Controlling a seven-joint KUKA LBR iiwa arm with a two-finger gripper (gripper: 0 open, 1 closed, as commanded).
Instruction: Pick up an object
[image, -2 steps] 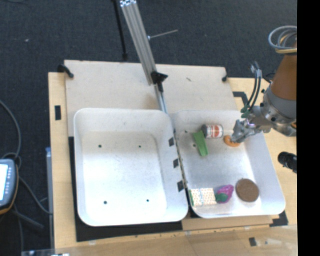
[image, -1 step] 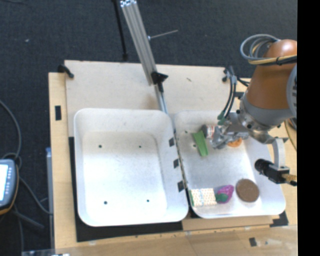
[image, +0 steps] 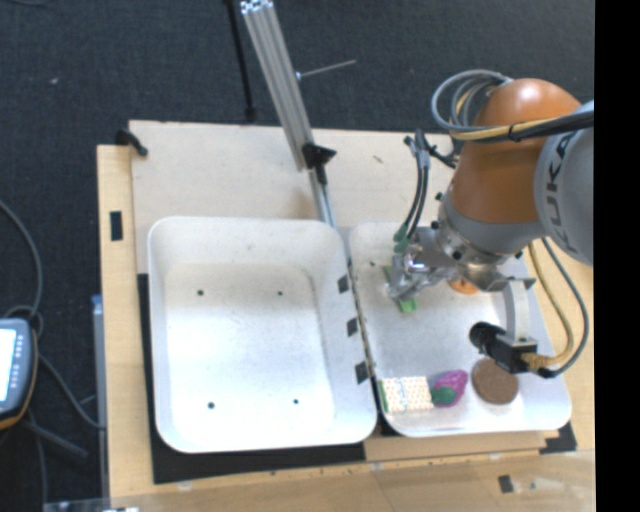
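Note:
My gripper (image: 405, 284) hangs low over the upper left part of the right bin (image: 440, 340), under the arm's orange band. A small green piece (image: 407, 304) lies right at the gripper's tip; whether it is gripped or just resting on the bin floor I cannot tell. Along the right bin's front edge lie a pale patterned block (image: 406, 394), a purple and green object (image: 449, 387) and a brown disc (image: 494, 383). An orange object (image: 462, 288) peeks out from under the wrist.
The left bin (image: 250, 335) sits beside the right one, with a narrow divider between them. A slanted metal pole (image: 290, 100) rises from behind the bins. Cables loop off the arm over the right bin's right side.

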